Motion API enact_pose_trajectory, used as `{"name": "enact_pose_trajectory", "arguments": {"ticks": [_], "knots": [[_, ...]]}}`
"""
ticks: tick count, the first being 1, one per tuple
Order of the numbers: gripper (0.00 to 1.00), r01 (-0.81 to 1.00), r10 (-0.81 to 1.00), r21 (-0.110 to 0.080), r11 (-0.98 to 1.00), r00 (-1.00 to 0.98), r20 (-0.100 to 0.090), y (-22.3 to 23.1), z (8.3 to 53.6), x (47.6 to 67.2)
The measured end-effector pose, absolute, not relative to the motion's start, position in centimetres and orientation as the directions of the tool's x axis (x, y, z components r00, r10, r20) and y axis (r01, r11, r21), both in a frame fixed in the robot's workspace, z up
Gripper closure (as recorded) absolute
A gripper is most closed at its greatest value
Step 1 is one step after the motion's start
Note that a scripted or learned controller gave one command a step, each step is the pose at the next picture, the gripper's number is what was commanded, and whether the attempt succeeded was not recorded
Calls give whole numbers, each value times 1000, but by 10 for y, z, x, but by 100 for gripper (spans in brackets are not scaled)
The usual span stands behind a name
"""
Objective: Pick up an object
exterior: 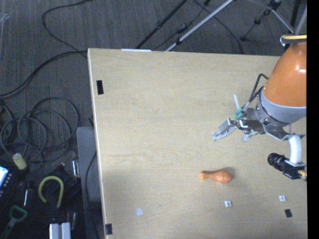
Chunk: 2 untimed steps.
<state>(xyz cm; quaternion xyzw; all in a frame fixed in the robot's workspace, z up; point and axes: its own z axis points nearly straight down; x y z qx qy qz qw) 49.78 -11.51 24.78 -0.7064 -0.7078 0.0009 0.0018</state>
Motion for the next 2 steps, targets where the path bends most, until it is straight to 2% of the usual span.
{"name": "enact_pose_trajectory", "arguments": {"ticks": [1, 2], "knots": [[0, 999, 999, -4, 53, -53, 0, -178, 84, 619], [0, 997, 997, -1, 73, -73, 0, -164, 84, 668]]}}
